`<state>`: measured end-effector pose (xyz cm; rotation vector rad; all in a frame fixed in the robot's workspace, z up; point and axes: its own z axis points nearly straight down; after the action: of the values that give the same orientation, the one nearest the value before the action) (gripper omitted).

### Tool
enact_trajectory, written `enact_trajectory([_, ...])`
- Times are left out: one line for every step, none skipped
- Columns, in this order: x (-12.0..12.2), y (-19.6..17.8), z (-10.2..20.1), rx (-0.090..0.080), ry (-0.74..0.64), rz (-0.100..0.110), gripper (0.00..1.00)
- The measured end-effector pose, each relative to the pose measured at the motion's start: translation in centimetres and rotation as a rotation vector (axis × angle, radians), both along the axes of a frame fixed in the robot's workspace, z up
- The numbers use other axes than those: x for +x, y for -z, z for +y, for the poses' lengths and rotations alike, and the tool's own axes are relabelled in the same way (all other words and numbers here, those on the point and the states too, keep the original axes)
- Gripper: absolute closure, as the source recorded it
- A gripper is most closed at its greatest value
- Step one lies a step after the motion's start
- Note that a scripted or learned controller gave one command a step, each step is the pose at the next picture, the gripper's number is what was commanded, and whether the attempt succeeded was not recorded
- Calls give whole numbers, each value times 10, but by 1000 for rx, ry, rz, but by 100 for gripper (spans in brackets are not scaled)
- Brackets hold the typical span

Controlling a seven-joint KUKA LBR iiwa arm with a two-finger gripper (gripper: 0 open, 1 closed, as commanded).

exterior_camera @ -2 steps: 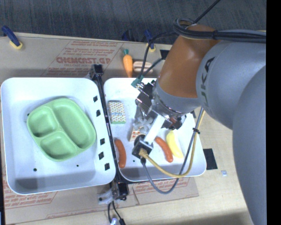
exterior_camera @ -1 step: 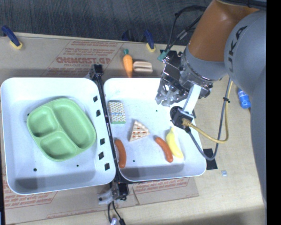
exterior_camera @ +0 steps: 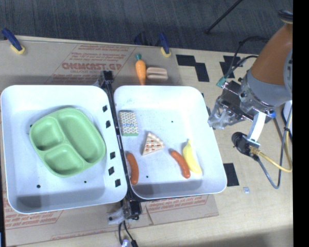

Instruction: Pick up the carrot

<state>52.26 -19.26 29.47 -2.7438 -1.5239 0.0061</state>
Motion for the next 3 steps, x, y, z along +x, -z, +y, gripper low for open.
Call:
enact_trajectory([10,63,91,1,364,2,100])
enact_trajectory([-3,-20,107,-1,627,0,100])
enact_trajectory([-8,133,56,-1,802,5,100])
